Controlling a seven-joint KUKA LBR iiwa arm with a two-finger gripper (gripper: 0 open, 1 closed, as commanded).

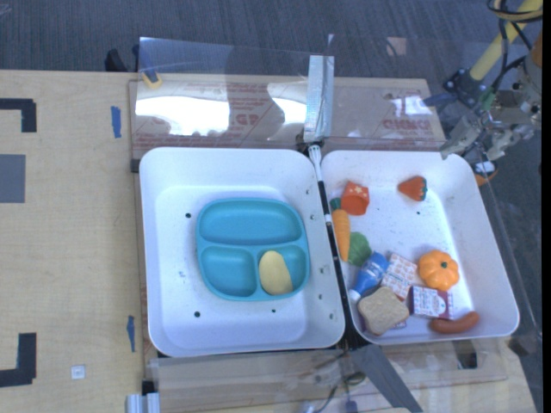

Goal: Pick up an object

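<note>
We found two white bins side by side, left bin (164, 231) and right bin (491, 256). The left bin held a blue divided plate (250, 231) with a yellow lemon-shaped piece (275, 273) in its lower right compartment, long axis running roughly up-down in the frame.

The right bin carried the toy food. A carrot (342, 234) lay along the bin's left wall, long axis up-down, beside a green piece (358, 248). A red-orange pepper (355, 198) sat above it; a second red piece (413, 188) lay toward the upper right. A small pumpkin (438, 269) sat at right, a sausage (453, 323) lay near the lower right corner, long axis left-right, and a bread slice (383, 310) at the bottom.

Small cartons (399, 275) bore print too fine to read.

The gripper (482, 140) hung at the upper right, over the bin's far corner; whether its claw was apart or together we could not tell.
</note>
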